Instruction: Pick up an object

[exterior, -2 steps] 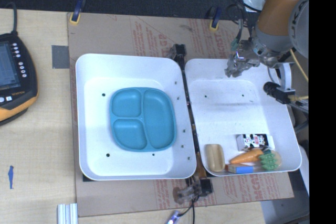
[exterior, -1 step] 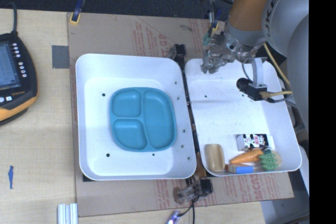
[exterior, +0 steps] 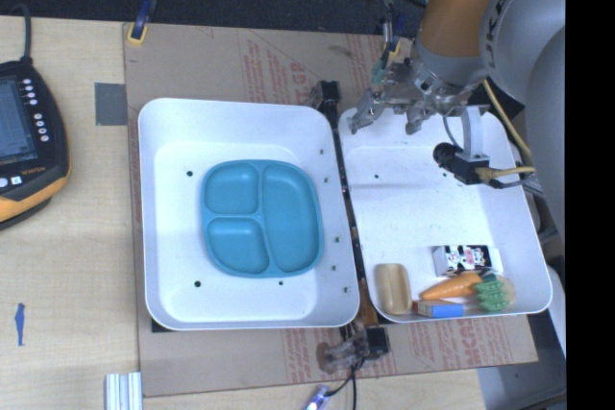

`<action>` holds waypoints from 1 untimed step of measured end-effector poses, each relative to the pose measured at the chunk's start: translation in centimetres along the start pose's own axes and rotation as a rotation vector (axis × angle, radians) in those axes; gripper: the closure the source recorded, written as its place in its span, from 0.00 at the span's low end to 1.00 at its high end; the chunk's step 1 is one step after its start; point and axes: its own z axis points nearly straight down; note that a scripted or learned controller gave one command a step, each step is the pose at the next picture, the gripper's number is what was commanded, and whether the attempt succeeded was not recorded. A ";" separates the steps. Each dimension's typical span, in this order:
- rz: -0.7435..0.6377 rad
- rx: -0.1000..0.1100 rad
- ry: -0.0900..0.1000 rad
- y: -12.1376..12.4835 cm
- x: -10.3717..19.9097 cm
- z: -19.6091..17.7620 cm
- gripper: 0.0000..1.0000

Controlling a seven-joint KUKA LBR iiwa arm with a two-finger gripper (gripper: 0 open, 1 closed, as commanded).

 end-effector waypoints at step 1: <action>-0.002 0.002 0.000 0.0 -0.1 -1.0 1.00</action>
